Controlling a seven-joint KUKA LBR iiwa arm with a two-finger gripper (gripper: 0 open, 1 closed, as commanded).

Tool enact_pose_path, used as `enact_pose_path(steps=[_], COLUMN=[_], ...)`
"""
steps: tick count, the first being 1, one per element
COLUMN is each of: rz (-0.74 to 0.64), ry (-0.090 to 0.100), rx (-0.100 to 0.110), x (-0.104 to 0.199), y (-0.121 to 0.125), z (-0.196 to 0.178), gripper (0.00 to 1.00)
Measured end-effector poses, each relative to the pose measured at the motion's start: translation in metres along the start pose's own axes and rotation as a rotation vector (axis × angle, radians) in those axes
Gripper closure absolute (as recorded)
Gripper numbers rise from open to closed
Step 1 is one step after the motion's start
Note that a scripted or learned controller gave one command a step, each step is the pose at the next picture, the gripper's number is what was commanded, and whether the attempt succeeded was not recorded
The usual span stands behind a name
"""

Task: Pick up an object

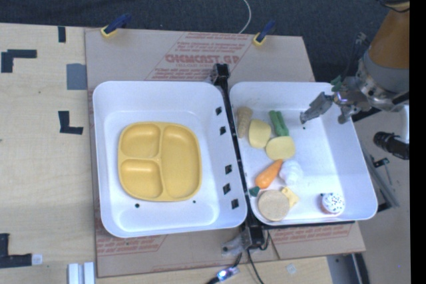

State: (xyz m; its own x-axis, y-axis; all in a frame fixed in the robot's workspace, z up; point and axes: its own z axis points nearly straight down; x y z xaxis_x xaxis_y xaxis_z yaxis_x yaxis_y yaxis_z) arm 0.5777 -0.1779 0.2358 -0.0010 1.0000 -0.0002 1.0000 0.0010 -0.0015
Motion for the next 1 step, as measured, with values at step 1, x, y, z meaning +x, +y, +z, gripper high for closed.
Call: enact_pose_path(steps=[1], rz=[-0.005], ry=[0.005], rx=[0.011], x=[0.0634], y=[0.0018], z=[0.1167], gripper=[0.00])
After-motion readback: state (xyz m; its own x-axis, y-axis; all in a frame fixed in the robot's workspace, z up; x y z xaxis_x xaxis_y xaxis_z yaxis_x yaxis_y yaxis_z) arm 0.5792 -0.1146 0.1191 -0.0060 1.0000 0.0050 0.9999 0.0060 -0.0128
